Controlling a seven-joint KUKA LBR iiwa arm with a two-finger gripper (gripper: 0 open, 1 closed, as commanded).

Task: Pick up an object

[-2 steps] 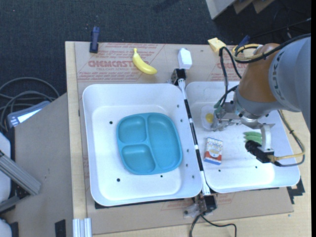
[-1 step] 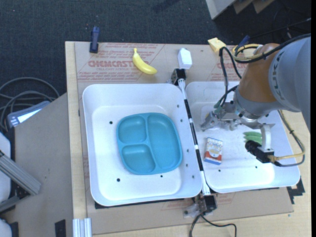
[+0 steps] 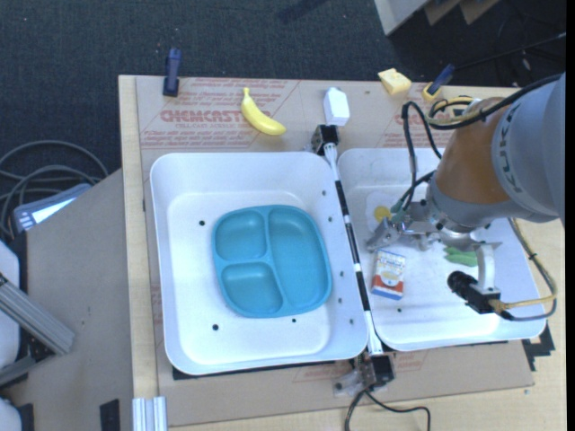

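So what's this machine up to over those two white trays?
A grey and orange robot arm reaches in from the right, its gripper low over the right bin, apparently trying to pick something up. Right below it lies a small white, orange and blue carton; a green item and something small and yellow lie in the same bin. Nothing visibly sits between its fingers. The left bin holds a blue divided plate. A toy banana lies on the bench behind.
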